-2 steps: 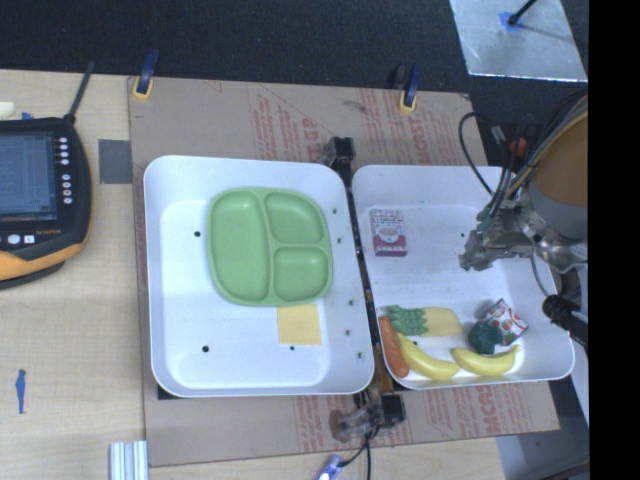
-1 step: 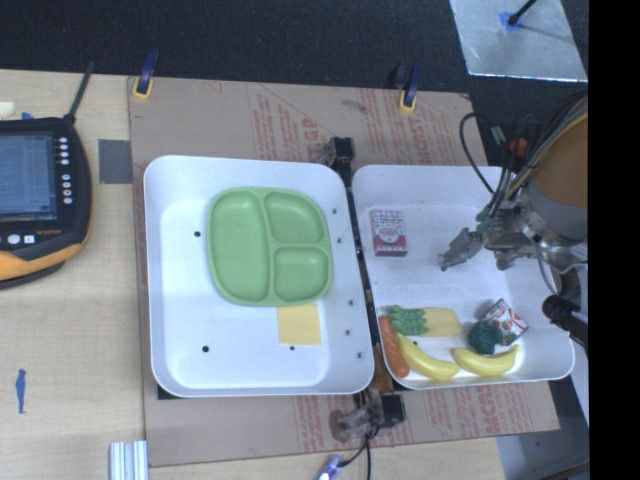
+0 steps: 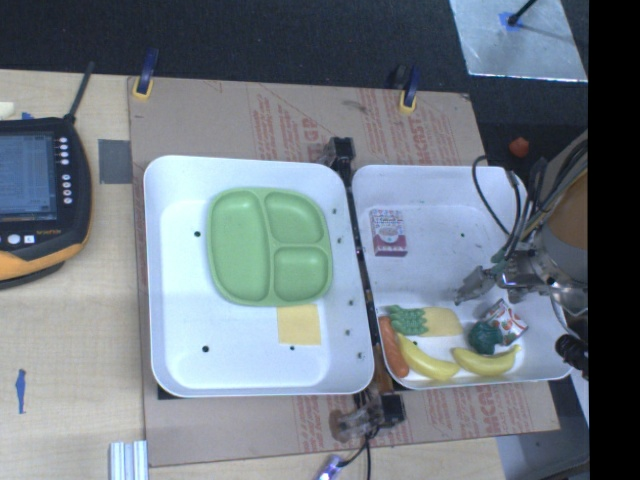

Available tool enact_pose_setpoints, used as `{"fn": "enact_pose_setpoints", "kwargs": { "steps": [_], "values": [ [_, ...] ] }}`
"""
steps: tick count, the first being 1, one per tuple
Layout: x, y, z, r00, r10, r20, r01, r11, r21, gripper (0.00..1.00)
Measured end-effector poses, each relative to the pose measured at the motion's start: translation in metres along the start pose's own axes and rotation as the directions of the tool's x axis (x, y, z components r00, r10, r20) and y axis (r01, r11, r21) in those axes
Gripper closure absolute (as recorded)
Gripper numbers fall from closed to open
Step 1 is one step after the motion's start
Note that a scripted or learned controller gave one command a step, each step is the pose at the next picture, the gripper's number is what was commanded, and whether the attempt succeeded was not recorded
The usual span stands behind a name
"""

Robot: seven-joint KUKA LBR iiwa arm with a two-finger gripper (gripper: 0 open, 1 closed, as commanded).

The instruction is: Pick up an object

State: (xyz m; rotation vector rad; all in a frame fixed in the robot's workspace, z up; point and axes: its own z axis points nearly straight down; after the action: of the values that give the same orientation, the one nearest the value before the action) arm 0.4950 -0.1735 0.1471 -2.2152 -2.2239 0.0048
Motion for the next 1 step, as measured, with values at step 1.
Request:
{"fn": "enact_pose_setpoints", "kwargs": {
  "steps": [1],
  "values": [
    [0.0231, 0.0548, 0.0556, 1.000, -0.002, 0.001, 0.002, 1.000, -0.001, 0.00]
  ]
}}
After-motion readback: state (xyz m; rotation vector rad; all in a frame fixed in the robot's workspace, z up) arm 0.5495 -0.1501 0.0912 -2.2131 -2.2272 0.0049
